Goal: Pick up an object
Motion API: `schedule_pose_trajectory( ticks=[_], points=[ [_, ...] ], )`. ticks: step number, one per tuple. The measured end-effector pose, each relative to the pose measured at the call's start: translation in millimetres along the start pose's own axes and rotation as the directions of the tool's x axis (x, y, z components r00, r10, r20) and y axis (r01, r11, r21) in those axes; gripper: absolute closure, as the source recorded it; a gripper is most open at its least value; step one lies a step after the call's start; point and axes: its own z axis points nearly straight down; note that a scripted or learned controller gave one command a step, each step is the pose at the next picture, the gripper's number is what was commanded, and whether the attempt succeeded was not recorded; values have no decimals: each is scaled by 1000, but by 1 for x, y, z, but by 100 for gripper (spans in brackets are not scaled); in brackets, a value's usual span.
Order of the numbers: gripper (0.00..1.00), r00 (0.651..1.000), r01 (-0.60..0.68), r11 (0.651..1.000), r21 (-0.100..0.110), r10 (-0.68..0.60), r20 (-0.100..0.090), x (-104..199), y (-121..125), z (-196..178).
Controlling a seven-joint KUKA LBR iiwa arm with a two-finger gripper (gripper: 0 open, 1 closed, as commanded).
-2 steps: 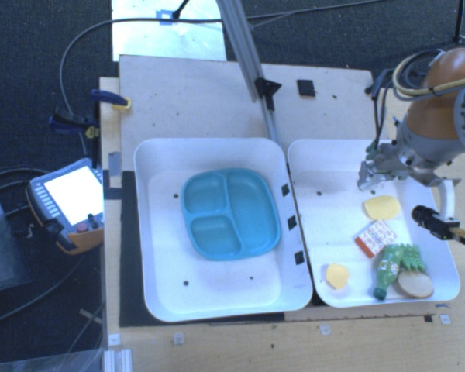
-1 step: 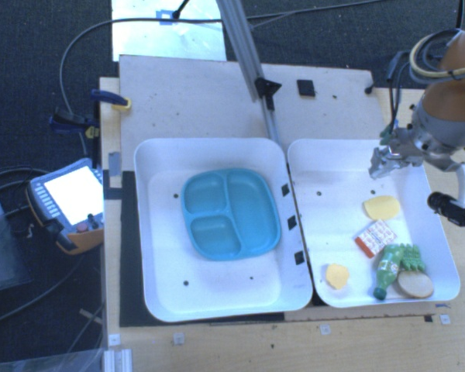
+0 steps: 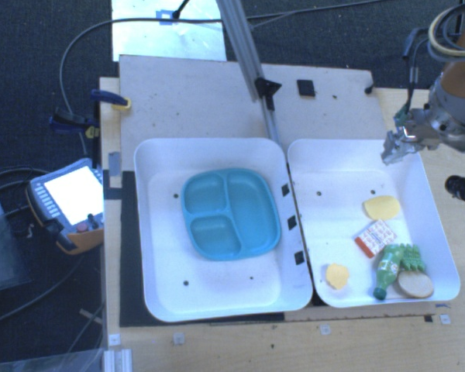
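Glossy blue plate (image 3: 231,213), three compartments, rounded corners.

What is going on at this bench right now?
A robot arm reaches in from the right, its gripper over the far edge of the right bin, holding nothing. Nearer the front of that bin lie small items, among them a green bottle and a red and white packet. The left bin holds a blue plate.

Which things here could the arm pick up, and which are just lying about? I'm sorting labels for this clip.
For the job:
hand
pale yellow flat piece
red and white small packet
green plastic bottle
tan round disc
small yellow chip

Lying about:
blue divided plastic tray
orange-edged handheld screen
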Motion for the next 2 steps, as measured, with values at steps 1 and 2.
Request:
schedule_pose_trajectory(
  ticks=[1, 2],
  points=[
    [100, 1000, 5, 1000, 3, -5, -3, 51, 2, -6],
    [100, 1000, 5, 1000, 5, -5, -3, 105, 2, -9]
  ],
)
